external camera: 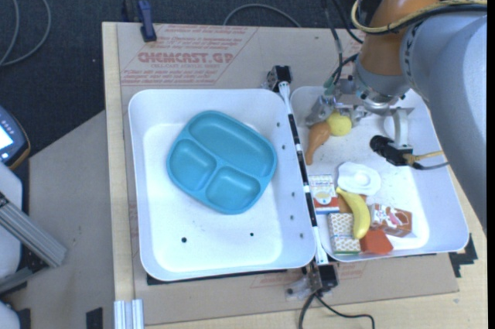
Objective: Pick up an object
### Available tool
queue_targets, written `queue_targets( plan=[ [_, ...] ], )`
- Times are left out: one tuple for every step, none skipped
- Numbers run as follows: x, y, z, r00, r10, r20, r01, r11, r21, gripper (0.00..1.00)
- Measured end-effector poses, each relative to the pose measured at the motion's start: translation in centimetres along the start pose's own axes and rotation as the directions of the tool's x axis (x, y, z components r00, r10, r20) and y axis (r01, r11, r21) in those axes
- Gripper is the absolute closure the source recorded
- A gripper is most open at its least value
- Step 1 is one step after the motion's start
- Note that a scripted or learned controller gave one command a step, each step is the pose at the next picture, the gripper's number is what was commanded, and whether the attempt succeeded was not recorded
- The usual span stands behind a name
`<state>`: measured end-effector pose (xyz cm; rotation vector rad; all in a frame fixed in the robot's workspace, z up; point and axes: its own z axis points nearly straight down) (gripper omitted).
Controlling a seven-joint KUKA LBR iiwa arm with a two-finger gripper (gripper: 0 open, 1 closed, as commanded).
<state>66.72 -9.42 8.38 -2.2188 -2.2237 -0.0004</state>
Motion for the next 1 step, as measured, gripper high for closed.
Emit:
queue_targets(
  plan=[
    [0.02, 0.0, -1.16, 1.0, 0.0, 0.0, 0.0, 1.0, -0.001, 1.0]
  ],
)
